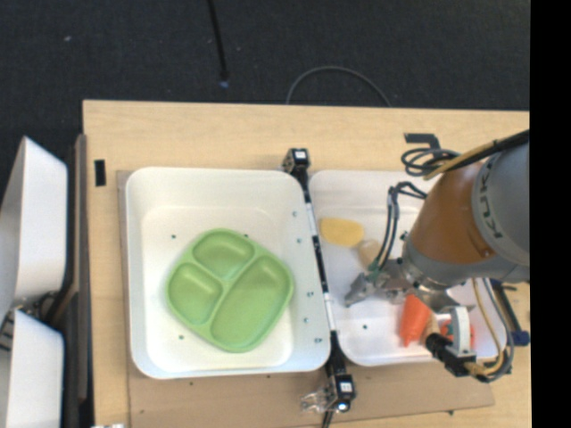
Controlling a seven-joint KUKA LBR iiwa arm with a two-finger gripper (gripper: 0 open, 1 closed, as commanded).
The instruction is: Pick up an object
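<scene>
From above, the arm (473, 221) reaches into the right bin (357, 346), its gripper (364, 285) low over the bin floor near the divider; whether its fingers are spread or closed cannot be told. An orange object (413, 319) lies in the right bin beside the wrist, its long axis running nearly up and down the view, tilted slightly. A pale yellow object (342, 231) lies farther back. The left bin (143, 239) holds a green divided plate (230, 277). No writing is readable.

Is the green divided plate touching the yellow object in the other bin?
Apart. The camera view shows the green divided plate in the left bin; the yellow object lies beyond the bin walls.
</scene>
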